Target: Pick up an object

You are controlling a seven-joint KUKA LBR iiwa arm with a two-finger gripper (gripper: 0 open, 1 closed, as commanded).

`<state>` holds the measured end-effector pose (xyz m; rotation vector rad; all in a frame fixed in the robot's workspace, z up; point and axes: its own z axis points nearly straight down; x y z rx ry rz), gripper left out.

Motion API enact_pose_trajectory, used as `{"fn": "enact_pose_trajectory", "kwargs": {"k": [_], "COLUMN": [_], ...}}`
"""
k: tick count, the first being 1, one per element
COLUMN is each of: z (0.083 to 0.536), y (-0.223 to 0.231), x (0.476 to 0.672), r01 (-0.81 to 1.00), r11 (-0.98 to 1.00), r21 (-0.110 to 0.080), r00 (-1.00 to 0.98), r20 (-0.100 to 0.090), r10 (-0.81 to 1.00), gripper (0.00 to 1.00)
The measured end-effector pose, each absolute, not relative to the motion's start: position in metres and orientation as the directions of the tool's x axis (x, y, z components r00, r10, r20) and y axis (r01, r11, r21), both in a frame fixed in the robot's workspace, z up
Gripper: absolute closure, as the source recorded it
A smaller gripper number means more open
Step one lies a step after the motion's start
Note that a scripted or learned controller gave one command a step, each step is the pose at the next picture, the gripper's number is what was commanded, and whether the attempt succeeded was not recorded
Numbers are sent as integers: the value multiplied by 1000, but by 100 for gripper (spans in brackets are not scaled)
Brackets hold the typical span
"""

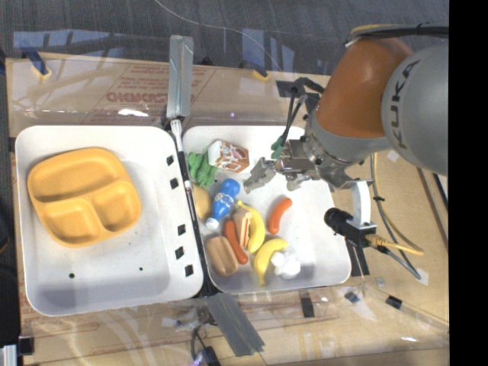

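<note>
Objects for picking sit in the right bin (324, 269), crowded twd its left half. Arm (381, 90) comes in from the right, grey w/ orange band, wrist over the bin's upper right. Left bin (91, 280) holds a yellow divided tray (82, 195), upper left part. Bench (427, 296) is tan, w/ cables at right.

Gripper (263, 174) hangs over the right bin's upper middle, just right of the snack packet (228, 156); jaws look parted, nothing seen between them.

Bin contents, big to small approx: banana (267, 256) at lower centre, hot dog (226, 254) left of it, second bun item (247, 229) above the banana, green leafy toy (201, 169) at upper left, blue bottle (224, 200) below the packet, orange-red sausage (280, 213) lying apart to the right, potato-like piece (200, 200) by the left wall, small white thing (288, 265) touching the banana tip.
</note>
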<state>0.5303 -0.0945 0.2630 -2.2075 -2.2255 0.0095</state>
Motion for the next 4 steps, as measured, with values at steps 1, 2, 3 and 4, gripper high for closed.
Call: {"fn": "enact_pose_trajectory", "kwargs": {"k": [1, 2, 3, 4], "z": [162, 89, 95, 191], "y": [-158, -122, -124, -57], "x": [485, 530, 530, 560], "r01": [996, 1000, 1000, 999], "r11": [87, 1, 3, 37], "r21": [-16, -5, -11, -1], "r00": [-86, -1, -3, -37], "r20": [3, 1, 2, 2], "r10": [996, 1000, 1000, 999], "gripper": [0, 0, 100, 100]}}
